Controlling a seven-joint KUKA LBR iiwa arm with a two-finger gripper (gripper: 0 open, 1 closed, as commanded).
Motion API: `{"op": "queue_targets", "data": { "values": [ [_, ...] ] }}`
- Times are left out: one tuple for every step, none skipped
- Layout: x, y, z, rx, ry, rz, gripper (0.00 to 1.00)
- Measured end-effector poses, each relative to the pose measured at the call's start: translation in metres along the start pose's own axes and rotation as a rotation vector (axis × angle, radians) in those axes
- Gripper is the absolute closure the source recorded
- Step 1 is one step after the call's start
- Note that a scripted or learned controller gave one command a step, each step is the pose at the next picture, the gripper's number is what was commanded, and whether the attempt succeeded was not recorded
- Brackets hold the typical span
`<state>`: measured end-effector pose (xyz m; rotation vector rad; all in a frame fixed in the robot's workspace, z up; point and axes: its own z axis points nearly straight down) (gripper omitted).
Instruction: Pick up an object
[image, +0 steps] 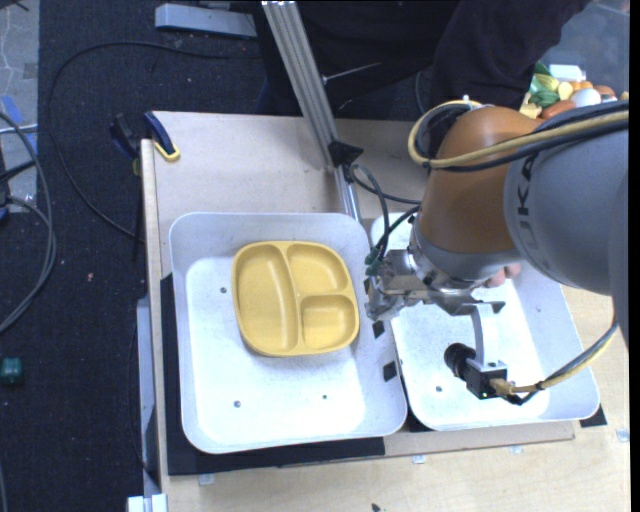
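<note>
A yellow divided plate (296, 297) with three compartments lies in the left white bin (210, 400), toward its upper middle. The arm's orange band and grey wrist hang over the right white bin (560, 400). My gripper (381, 300) sits low at the seam between the two bins, just right of the plate's right rim. Its tips are hidden under the wrist hardware, and no object shows between them.
A slanted aluminium pole (305, 75) runs from the top down to the bins' back edge. Cables loop around the wrist and across the right bin. A pile of coloured items (560, 90) sits at the top right. The wooden bench (240, 160) lies behind the bins.
</note>
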<state>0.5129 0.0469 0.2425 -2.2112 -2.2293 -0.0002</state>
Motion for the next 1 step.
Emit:
{"op": "queue_targets", "data": {
  "values": [
    [0.0523,0.0159,-0.0058,-0.002,0.0,0.0,1.0]
  ]
}}
